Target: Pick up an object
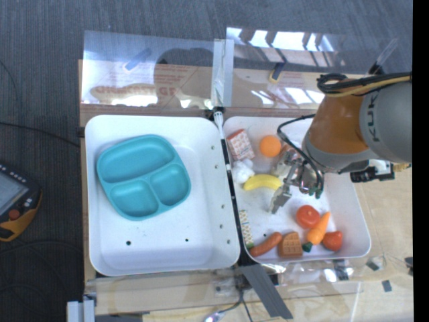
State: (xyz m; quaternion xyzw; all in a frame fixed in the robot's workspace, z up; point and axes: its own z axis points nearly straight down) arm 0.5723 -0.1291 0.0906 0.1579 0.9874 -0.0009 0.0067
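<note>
Nothing lifted yet, by the look of things. Tool (pixel 285 192) hung low inside the right bin (pixel 355 210), fingers spread a little with nothing seen between them. Yellow banana (pixel 261 182) lay just beside the fingertips, on the side away from the arm; orange ball (pixel 269 146) beyond it, tomato (pixel 307 215) and carrot (pixel 319 228) near on the other side. Grasp and lift remained. Some dark lettering on the arm's grey housing (pixel 392 123), cut off, unreadable.
</note>
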